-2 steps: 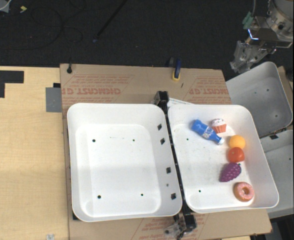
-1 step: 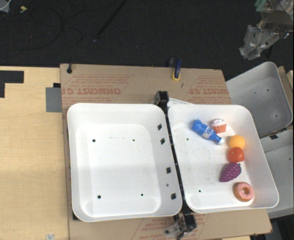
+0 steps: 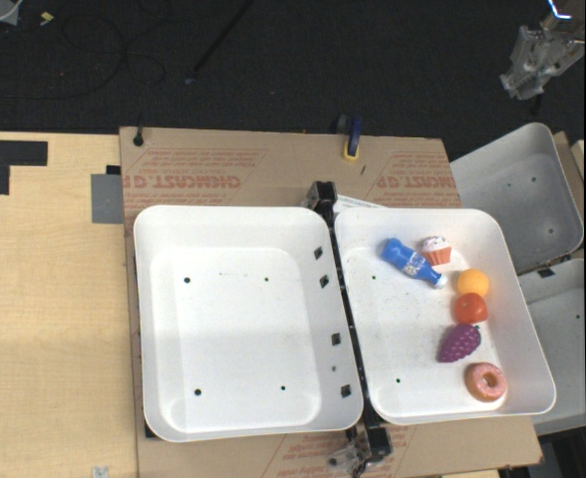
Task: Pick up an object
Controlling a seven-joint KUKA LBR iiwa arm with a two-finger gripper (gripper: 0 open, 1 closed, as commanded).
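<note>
I take the right-hand bin (image 3: 517, 297) as my landmark and read outward from its near edge. Nearest me, in its near right corner, lies a pink doughnut (image 3: 486, 381). Just beyond that, a bunch of purple grapes (image 3: 458, 343), then a red tomato (image 3: 469, 309) touching an orange (image 3: 473, 283) behind it. Farther in, toward the bin's far side, a blue bottle (image 3: 410, 261) lies on its side, its long axis slanting from far-left to near-right, with a small cupcake (image 3: 435, 251) right against its far-right end. All six cluster along the bin's right half; any of them would serve as the object to pick. The left-hand bin (image 3: 153, 317) sits alongside across the central divider, both resting on the cardboard-covered worktop (image 3: 223, 172).

Farthest off, well beyond the right-hand bin's far right corner and high above it, hangs the gripper (image 3: 532, 68). It is small and blurred from here; I cannot tell how its jaws stand, and I see nothing held in it.

I judge the whole pick lies ahead: the objects sit near-left of the gripper, so it must travel toward me and descend. The tomato and orange crowd each other; the doughnut stands freest.
</note>
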